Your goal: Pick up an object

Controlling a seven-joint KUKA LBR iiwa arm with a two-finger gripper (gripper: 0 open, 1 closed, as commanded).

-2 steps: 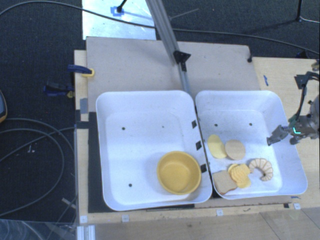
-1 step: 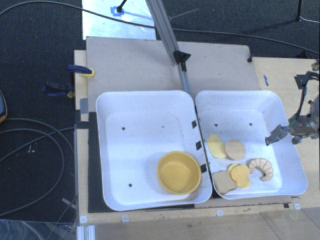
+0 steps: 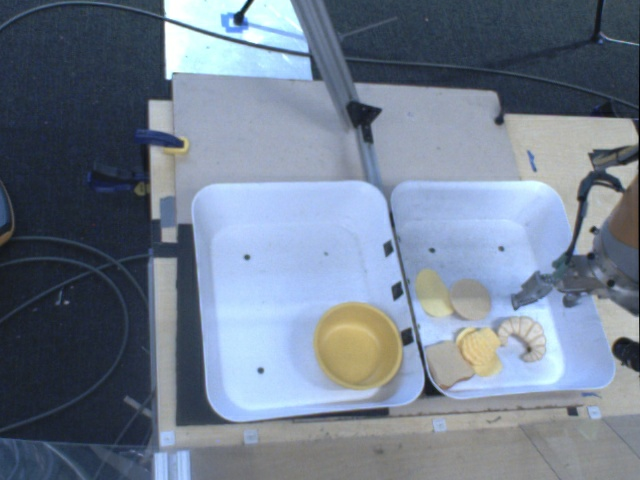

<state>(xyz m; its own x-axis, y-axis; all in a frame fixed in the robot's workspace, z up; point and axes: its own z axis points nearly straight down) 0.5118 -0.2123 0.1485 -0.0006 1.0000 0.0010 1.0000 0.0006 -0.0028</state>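
The right bin (image 3: 480, 213) holds several toy foods: a pale yellow disc (image 3: 433, 293), a tan round cracker (image 3: 470, 299), a croissant (image 3: 525, 337), a yellow waffle piece (image 3: 481, 350) and a slice of bread (image 3: 449, 364). A yellow bowl (image 3: 358, 344) sits at the front right of the left bin (image 3: 280, 228). My gripper (image 3: 533, 292) comes in from the right, low over the right bin. Its tip is just above the croissant and to the right of the cracker. Nothing shows in its grasp.
A metal pole (image 3: 335, 63) slants from the top down to the seam between the bins. A blue and yellow clamp (image 3: 150, 143) grips the bench's left edge. Cables lie on the dark floor at the left.
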